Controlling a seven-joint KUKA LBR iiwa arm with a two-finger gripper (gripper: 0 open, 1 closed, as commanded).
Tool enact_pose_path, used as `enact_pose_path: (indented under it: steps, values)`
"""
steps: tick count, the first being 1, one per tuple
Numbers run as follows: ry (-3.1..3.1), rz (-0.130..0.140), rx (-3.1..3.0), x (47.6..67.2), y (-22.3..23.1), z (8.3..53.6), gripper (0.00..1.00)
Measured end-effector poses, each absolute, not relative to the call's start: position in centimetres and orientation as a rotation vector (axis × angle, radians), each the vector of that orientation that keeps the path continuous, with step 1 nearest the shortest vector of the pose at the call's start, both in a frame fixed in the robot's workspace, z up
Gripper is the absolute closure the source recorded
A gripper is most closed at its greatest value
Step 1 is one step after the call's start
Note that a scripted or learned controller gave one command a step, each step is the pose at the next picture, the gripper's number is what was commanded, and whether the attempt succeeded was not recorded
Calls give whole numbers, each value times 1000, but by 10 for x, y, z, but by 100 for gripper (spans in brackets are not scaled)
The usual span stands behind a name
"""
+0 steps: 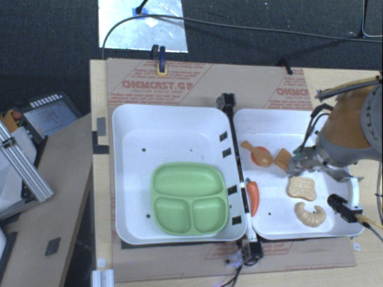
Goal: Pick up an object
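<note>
- Where the right bin (272,121) holds its contents, five small items lie on its white floor: an orange spoon-like scoop (258,153), a tan block (282,158), a pale toast-shaped piece (301,188), a pale croissant-shaped piece (311,214), and a red-orange carrot-like piece (252,197).
- Scoop and tan block sit just beside each other near the bin's middle; the toast-shaped piece lies below them, the croissant-shaped piece below that, near the front wall.
- Carrot-like piece rests against the bin's left wall, next to the divider.
- Claw (297,164) stands low over the right bin, between the tan block and the toast-shaped piece; whether its parts are apart or together cannot be told, and nothing is seen clamped.
- Arm (353,127), grey with an orange band, enters from the right.
- Left bin (134,121) holds a green three-compartment tray (188,197), toward its front.
- Both bins rest on a cardboard sheet (179,79) on the surface.
</note>
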State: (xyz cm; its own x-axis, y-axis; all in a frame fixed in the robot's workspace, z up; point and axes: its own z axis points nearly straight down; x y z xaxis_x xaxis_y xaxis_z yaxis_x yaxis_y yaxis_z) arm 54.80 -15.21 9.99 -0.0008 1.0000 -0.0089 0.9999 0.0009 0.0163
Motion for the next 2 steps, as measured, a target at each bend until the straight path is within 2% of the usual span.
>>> enact_pose_path:
  steps: [1,2]
  values:
    - [2221,3,2216,548,-156,144,100]
    - [2220,7,2211,554,-159,208,100]
